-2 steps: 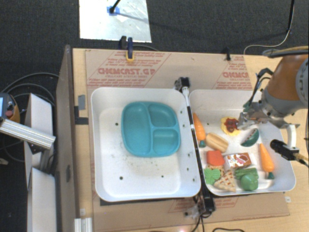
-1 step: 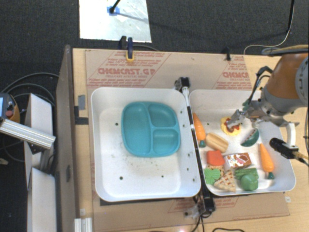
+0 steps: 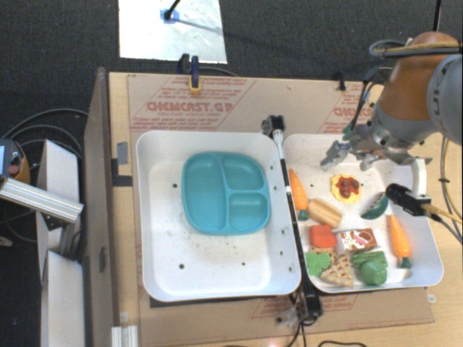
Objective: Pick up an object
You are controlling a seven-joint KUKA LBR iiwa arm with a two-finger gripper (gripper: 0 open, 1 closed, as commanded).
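Camera view shows the grey two-finger gripper (image 3: pixel 346 155) hanging spread and empty over the right white bin (image 3: pixel 432 266), just above the small round yellow-and-red toy pizza (image 3: pixel 346 186), apparently lined up to descend on it among the crowded plastic food.

The arm (image 3: pixel 423 85) runs off the right edge; small toy food (image 3: pixel 372 270) overlaps, partly hidden.

You've got a teal tray (image 3: pixel 225 194) in a white bin (image 3: pixel 163 266), two orange carrots (image 3: pixel 298 189) (image 3: pixel 398 238), a yellow disc with red spots (image 3: pixel 346 187), a red block (image 3: pixel 322 236), green pieces (image 3: pixel 373 268), and the arm (image 3: pixel 419 85) orange over grey.
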